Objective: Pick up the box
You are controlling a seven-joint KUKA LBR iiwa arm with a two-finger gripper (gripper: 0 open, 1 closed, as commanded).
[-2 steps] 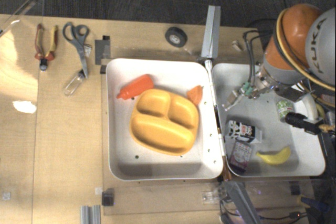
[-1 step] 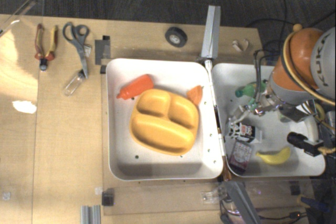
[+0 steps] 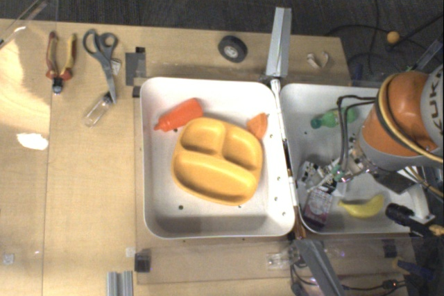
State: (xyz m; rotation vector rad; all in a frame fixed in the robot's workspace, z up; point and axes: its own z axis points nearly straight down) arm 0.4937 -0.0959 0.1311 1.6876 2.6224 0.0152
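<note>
Wood counter (image 3: 83, 184), two white bins, working in the right bin (image 3: 305, 97). Sits with end effector (image 3: 331, 175) low near that bin's lower-left corner in view; can't tell if apart or together amid the clutter. Reads the box (image 3: 317, 206) as the small purplish one just below-left of it, by the left wall, banana (image 3: 362, 206) beside; long axis unclear.

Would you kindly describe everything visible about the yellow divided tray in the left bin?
The yellow tray looks like smooth moulded plastic with rounded corners and three compartments, one long and two smaller. It lies turned at a slant near the middle of the left white bin, resting on the bin's floor. An orange carrot-like toy lies at its upper-left edge and a smaller orange piece at its upper-right corner.
</note>
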